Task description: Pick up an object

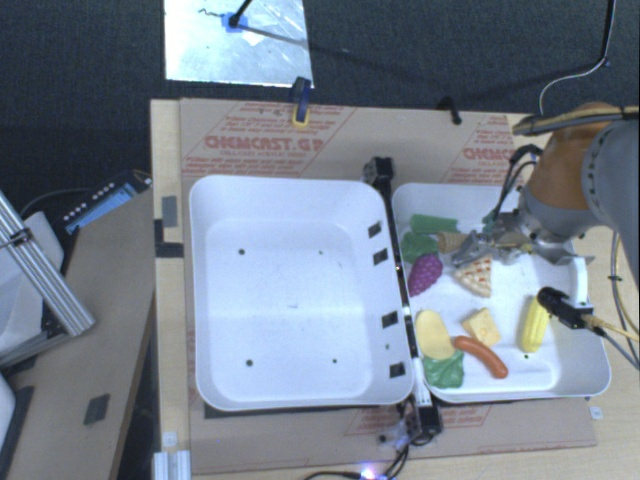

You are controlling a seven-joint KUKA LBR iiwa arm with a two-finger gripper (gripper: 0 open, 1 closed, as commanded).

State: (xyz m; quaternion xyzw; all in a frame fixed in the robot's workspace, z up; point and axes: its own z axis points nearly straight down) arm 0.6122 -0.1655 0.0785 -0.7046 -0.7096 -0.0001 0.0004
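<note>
Camera view. Dark carpet surrounds a bench topped with printed cardboard (270, 133), on which two shallow white bins sit side by side; places below are given relative to the right bin (570, 373).

The arm (585, 178) enters over that bin's upper right corner, and its gripper (482, 248) hangs low over the bin's upper middle. How far the pincer is parted, and whether it has hold of anything, cannot be told from this slant.

Candidate objects all lie inside the right bin:
- a tan wedge with a criss-cross top (477, 275), directly under or just below the gripper tip; contact cannot be judged;
- a green leafy piece (432, 225) near the bin's upper left corner, just beside the gripper;
- a purple grape cluster (425, 272) against the bin's left wall;
- a yellow rounded piece (433, 334) and a green piece (445, 370) toward the lower left corner, touching each other;
- an orange sausage (481, 355) and a yellow cheese block (482, 326) near the bin's lower middle;
- a corn cob (534, 324) toward the right wall, beside a black fitting (562, 308).

Open floor remains along the right bin's lower right. Beside its left wall lies the left bin (215, 298).
</note>
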